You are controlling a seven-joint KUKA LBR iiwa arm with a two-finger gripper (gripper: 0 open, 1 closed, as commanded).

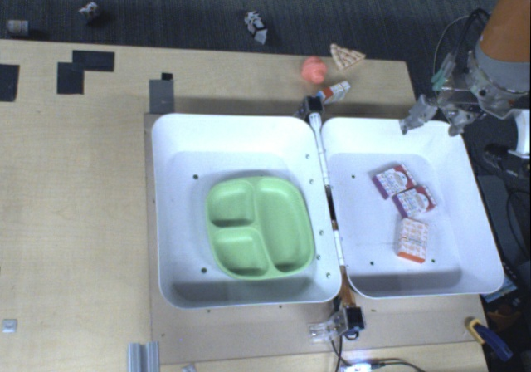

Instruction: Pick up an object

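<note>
Three small snack packets lie in the right bin point(465, 196): a purple one point(390, 181), a purple and red one point(414, 201) touching it, and an orange and white one point(412, 240) nearer the front. My gripper point(434, 121) hangs over the far right corner of that bin, above and behind the packets and apart from them. It is open, with its fingers spread and nothing between them. A green divided plate point(259, 227) sits in the left bin point(174, 196).
Behind the bins on the bench lie a pink ball point(314, 70), a toy pizza slice point(346, 56) and a small tube point(333, 94). Black patches point(83, 70) mark the bench at far left. Cables run beside the arm at right.
</note>
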